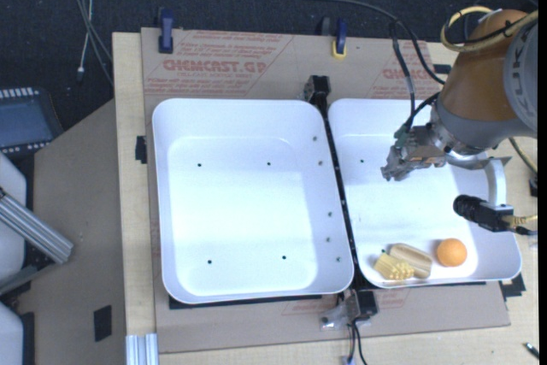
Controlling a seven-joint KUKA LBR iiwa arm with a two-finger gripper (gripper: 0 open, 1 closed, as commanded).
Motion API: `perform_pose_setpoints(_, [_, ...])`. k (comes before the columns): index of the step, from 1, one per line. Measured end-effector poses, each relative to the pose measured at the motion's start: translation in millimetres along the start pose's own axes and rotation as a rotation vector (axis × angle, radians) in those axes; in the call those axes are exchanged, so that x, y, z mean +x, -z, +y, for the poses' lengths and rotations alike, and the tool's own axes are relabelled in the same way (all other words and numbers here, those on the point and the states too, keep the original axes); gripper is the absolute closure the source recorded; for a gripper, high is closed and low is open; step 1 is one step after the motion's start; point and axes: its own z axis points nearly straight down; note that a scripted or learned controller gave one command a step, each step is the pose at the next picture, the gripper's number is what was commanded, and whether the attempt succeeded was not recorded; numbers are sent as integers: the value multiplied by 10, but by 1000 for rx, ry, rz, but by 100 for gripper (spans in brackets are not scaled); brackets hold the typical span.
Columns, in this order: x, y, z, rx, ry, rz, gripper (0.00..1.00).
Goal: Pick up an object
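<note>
From my seat the gripper (400,165) hangs over the upper middle of the right bin (369,122), on the end of the arm (483,90) that comes in from the right. It is a small dark cluster at this slant, and I cannot tell how its jaws stand. I see nothing caught in it, and the white floor below it is bare.

Everything worth picking lies toward the near edge of that same bin, well apart from the gripper. The orange ball (451,252) sits toward the near right corner. Just to its left lies a tan bread roll (410,255), long axis running roughly left to right, tilted a little. Touching the roll on its near left side is a small yellow corn piece (393,269), close to the bin's front rim.

So the move I judge to come is a travel toward the camera and slightly right, then a descent. The ball stands clear of the other two, which should make it the easier target. For the roll I would turn the wrist to close across its short side. The corn crowds it and could get nudged. The left bin (171,184) plays no part in this.
</note>
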Motion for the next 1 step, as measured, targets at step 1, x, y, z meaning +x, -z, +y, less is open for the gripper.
perform_pose_setpoints(1, [403,762,-352,0,-58,1,100])
